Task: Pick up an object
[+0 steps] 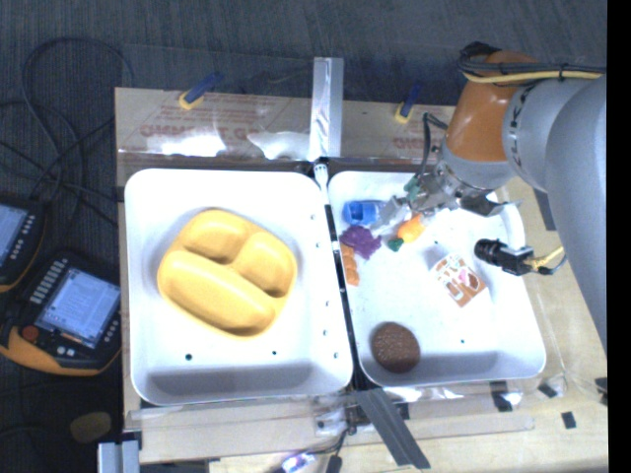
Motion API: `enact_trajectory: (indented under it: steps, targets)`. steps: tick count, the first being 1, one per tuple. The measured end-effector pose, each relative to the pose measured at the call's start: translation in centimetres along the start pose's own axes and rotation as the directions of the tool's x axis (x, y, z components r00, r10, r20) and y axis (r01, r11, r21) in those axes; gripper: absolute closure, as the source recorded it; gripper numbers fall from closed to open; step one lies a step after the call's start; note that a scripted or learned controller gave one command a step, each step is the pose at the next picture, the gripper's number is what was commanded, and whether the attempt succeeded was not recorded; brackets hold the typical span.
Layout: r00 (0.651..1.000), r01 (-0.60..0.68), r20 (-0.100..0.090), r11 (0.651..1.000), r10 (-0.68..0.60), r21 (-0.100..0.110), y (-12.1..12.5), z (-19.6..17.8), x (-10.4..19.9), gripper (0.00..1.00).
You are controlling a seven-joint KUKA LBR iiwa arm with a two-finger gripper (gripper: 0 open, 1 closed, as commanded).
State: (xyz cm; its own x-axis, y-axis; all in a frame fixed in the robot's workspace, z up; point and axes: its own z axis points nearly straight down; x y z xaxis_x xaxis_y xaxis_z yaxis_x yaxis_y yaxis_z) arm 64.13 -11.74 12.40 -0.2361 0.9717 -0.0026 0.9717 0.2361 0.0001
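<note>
A wooden bench [562,343] bears 2 white bins; in the right bin [513,348] the gripper [419,197] hangs beside a small orange toy [409,229]; its grasp state I cannot tell; the toy looks light, stiff, slippery; pinch its middle.

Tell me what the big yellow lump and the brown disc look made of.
Yellow lump: probably soft foam or rubber, matte; rounded, pillowy lobes with no sharp highlights. Brown disc: looks rough and matte, maybe felt, sponge or cork; speckled surface, too small to be sure.
</note>
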Motion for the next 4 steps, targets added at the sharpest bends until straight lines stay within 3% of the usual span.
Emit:
enact_trajectory:
  steps: [1,2,3,4]
  targets:
    - [0.977,-0.215,0.000,0.977,0.215,0.002,-3.1,-11.3,0.2,0.00]
    - [0.992,-0.125,0.000,0.992,0.125,0.003,-1.7,-4.2,-4.2,0.00]
    - [0.957,-0.290,-0.004,0.957,0.290,0.004,-3.1,1.8,-0.6,0.00]
    - [0.957,-0.290,-0.005,0.957,0.290,0.006,-3.1,1.0,-0.6,1.00]
